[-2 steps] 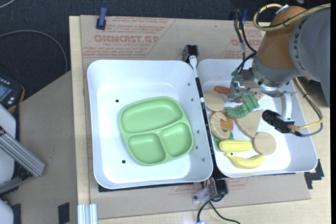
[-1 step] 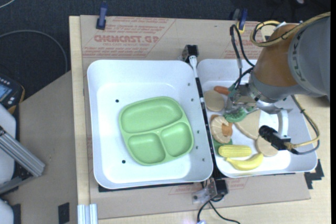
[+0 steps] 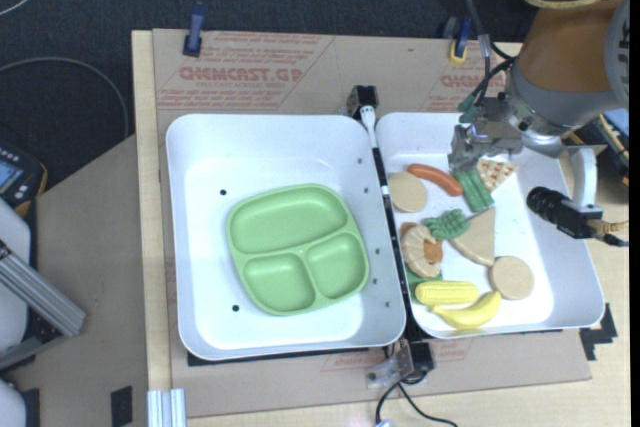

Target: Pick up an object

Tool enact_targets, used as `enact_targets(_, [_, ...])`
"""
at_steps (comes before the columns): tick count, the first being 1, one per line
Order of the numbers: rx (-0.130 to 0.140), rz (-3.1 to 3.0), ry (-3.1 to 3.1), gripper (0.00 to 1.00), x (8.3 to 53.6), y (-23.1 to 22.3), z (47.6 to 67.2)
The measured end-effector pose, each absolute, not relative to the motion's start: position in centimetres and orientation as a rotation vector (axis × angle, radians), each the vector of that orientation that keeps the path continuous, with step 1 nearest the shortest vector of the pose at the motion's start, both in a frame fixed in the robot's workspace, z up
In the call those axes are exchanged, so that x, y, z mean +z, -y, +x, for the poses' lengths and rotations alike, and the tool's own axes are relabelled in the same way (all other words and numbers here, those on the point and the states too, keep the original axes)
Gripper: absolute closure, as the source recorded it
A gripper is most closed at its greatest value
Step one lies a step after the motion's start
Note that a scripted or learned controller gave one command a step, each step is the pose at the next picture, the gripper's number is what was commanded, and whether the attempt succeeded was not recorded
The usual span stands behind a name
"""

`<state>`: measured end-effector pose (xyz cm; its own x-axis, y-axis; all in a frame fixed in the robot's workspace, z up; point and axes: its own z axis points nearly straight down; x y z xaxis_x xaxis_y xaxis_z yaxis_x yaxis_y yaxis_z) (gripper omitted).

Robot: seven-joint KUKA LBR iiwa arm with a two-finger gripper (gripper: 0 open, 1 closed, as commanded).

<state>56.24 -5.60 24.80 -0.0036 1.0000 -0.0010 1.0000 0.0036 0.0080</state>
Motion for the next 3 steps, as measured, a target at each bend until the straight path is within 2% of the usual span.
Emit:
enact_targets(1, [-0.012,2.239,-2.220,1.00,11.8,12.9,49.9])
enact_targets(2, [-0.002,2.227,-2.222,1.00,8.3,14.3,47.8])
enact_targets(3, [0.000,2.220,-2.229,1.00,8.4,8.9,48.1])
